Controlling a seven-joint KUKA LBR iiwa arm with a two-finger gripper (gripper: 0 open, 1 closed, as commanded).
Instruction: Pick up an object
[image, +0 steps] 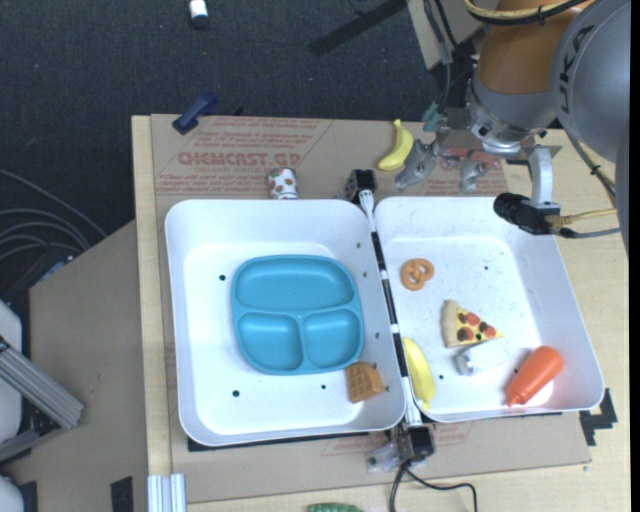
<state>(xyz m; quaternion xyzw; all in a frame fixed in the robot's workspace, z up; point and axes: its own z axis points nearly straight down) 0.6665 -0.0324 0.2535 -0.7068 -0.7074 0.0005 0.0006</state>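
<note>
My gripper (440, 176) hangs open above the back rim of the right bin (560, 290), with nothing between its fingers (411, 173). Below it in that bin lie a brown pretzel (417, 273), a pizza slice (467, 326), an orange carrot (532, 375), a small grey-white piece (470, 362) and a yellow banana (418, 371) against the left wall. The left bin (190, 300) holds a blue divided plate (297, 312) and a brown cracker (364, 381) near its front right corner.
A second yellow banana (397, 148) lies on the bench just left of the gripper, outside the bins. A small spotted toy (284, 183) sits behind the left bin. A blue object (194, 113) rests at the bench's back left corner.
</note>
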